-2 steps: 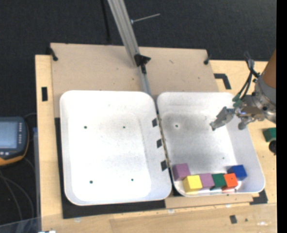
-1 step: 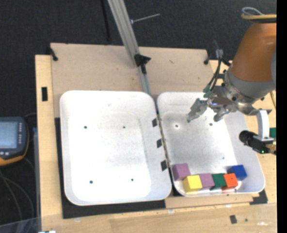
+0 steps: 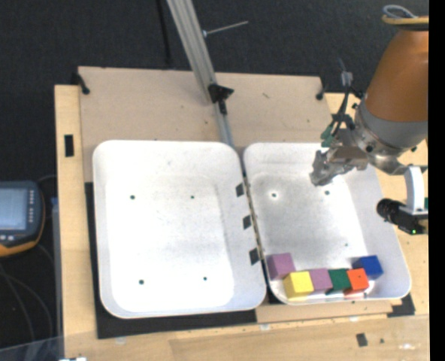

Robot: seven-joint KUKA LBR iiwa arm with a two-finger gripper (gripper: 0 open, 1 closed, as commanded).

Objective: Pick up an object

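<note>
Right bin holds coloured blocks; gripper hovers above.

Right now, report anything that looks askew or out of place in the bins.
Nothing spilled or damaged. The blocks are all crowded along the right bin's near edge, while the gripper hangs over the far end, away from them.

I'm seeing the arm showing a broad orange band over a grey wrist, thin cables running alongside, and a grey metal gripper.
</note>
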